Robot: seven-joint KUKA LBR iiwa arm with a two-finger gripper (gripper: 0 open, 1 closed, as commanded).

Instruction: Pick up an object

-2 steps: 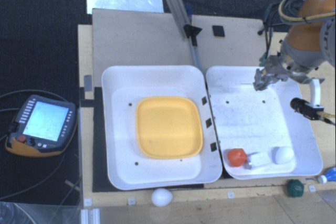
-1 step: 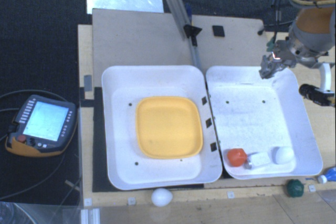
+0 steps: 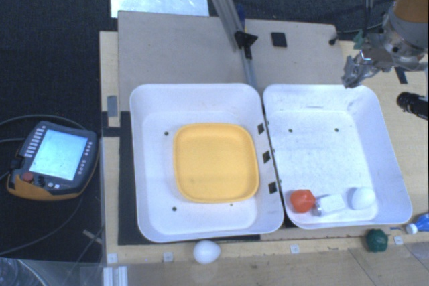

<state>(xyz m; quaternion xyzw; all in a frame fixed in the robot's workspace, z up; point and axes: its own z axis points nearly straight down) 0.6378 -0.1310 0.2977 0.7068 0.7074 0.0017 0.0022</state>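
The gripper [image 3: 354,74] hangs over the far right corner of the right bin [image 3: 322,144]. I cannot tell how its jaws stand. Along that bin's near edge lie an orange ball [image 3: 301,200], a small white bottle [image 3: 330,204] and a white ball [image 3: 362,198] — side by side. The left bin [image 3: 151,144] holds a yellow plate [image 3: 216,162].

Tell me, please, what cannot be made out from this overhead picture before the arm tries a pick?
- Gripper: too small and blurred to tell its finger state.
- Small white object beside the orange object: too blurry to identify.
- Blue item: cut off by the right edge.
- Arm: cropped at the top-right corner.
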